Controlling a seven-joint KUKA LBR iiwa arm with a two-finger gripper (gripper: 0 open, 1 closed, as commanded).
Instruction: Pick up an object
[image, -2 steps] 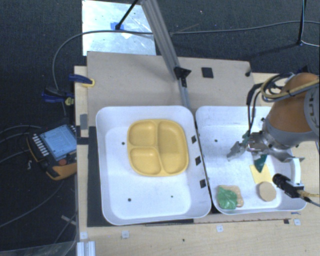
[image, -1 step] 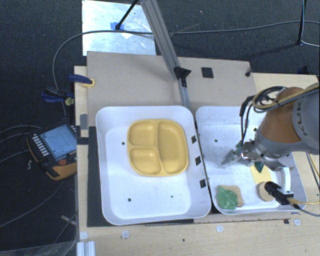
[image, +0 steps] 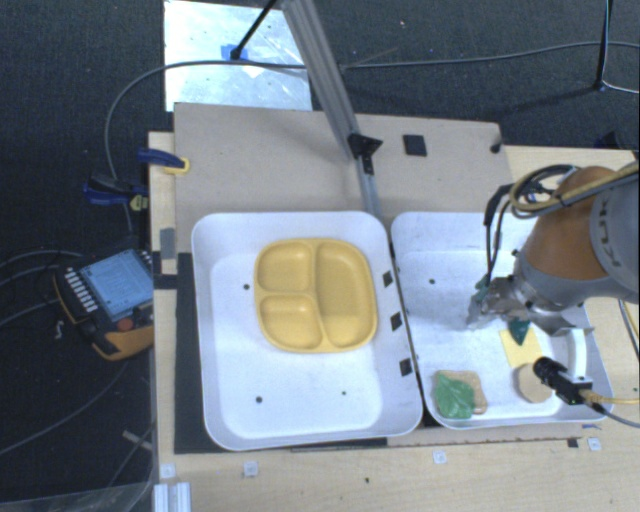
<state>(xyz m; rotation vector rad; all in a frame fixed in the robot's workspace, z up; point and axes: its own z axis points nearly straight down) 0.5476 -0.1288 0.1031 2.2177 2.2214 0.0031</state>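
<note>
My gripper (image: 484, 303) hangs low over the middle of the right bin (image: 440, 262), with the orange-banded arm above it at the right. Just right of the gripper, a small teal piece (image: 520, 329) peeks out from under the wrist, touching a flat yellow piece (image: 518, 350). A tan round piece (image: 531, 385) lies near the bin's front right corner. A green leafy thing on a tan slice (image: 458, 394) sits at the bin's front edge. I see nothing between the fingers from this angle.
The left bin (image: 225, 350) holds a yellow divided plate (image: 315, 293) in its back half. A grey pole (image: 335, 95) slants over the back of the bench. A blue device (image: 110, 285) and cables lie off the bench at the left.
</note>
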